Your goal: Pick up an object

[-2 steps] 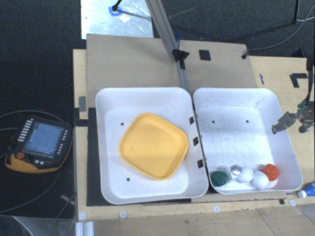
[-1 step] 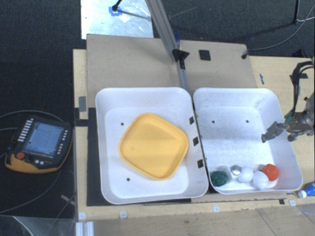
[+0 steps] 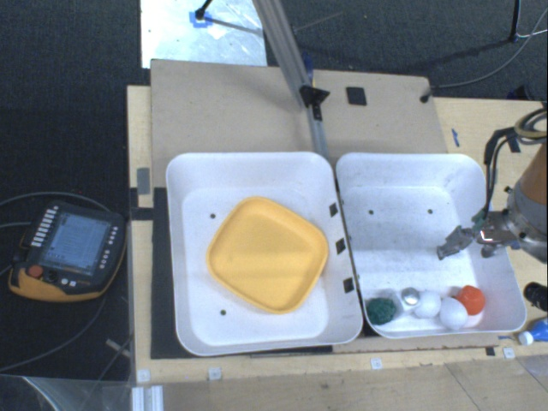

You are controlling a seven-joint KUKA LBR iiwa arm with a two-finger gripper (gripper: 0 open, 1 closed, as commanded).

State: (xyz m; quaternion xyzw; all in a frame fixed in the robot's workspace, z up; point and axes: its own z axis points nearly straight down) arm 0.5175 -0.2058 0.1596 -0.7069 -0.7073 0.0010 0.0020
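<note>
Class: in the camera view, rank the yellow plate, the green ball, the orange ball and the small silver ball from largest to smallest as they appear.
1. Yellow plate, by far the largest.
2. Green ball and orange ball: they look alike, so no ranking.
3. Silver ball, the smallest.

R bin (image 3: 402, 178) centre open, small objs (image 3: 428, 305) crowd near edge

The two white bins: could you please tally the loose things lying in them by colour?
Yellow: 1, the plate
Green: 1, the ball
Silver: 1, the small ball
White: 2, the balls
Orange: 1, the ball
Total: 6
</note>
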